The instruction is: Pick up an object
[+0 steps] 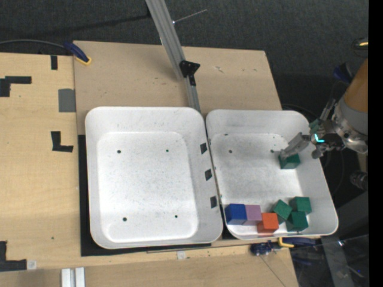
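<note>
My gripper (pixel 287 152) reaches into the right bin (pixel 251 160) from the right, over its upper right part. A small green block (pixel 290 161) lies right at the gripper's tip, touching or just under it; I cannot tell whether it is gripped. Along the bin's near edge lie a blue block (pixel 236 213), a purple block (pixel 253 213), an orange block (pixel 269 221) and three more green blocks (pixel 296 211).
The left bin (pixel 143 172) stands beside the right one, their rims touching. A slanted metal bar (pixel 170 40) runs down from the top to the bins' far edge. The wooden bench extends to the left and behind.
</note>
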You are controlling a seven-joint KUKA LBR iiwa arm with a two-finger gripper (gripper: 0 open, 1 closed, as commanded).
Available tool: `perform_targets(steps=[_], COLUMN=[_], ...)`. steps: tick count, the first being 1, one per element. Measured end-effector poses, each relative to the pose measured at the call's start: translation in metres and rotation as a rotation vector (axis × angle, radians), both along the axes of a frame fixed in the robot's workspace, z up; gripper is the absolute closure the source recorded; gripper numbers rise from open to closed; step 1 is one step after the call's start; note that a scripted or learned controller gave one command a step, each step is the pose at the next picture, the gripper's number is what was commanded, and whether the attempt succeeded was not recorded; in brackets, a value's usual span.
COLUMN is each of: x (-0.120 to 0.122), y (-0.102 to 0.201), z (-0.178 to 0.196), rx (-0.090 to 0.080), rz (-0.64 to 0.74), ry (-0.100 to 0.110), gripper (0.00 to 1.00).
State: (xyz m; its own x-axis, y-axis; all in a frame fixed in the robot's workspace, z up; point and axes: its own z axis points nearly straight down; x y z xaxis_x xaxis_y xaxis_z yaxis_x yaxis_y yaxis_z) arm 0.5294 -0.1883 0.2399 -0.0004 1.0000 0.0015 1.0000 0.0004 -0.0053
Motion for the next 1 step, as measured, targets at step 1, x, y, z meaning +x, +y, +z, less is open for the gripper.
perform_targets(steps=[1], x=[0.0008], y=[-0.0001], z=[0.0021], rx=[-0.001], rz=[0.001], ry=[-0.004], gripper=[0.00])
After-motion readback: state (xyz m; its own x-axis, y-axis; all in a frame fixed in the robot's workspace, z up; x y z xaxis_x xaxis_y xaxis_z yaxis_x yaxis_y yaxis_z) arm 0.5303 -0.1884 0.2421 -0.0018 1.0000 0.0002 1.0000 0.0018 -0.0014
